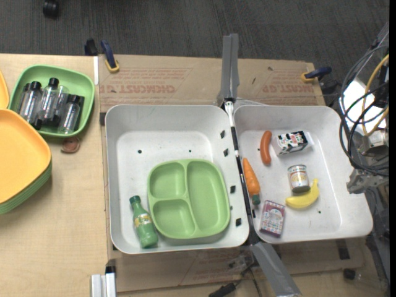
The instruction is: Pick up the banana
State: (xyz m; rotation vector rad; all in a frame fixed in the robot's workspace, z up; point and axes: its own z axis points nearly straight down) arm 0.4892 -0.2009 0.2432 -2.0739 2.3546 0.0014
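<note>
So the banana (304, 197) sits in the lower right of the right bin (328, 224), touching a small jar (299, 177), which probably makes a clean grab awkward. A pink packet (272, 218) lies nearby. Can't tell what the jaws are doing.

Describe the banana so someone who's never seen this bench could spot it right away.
Look in the right-hand white bin, toward its lower right part. The banana lies just below a small jar. It is the only yellow, curved thing there; the sausage and carrot are orange.
</note>
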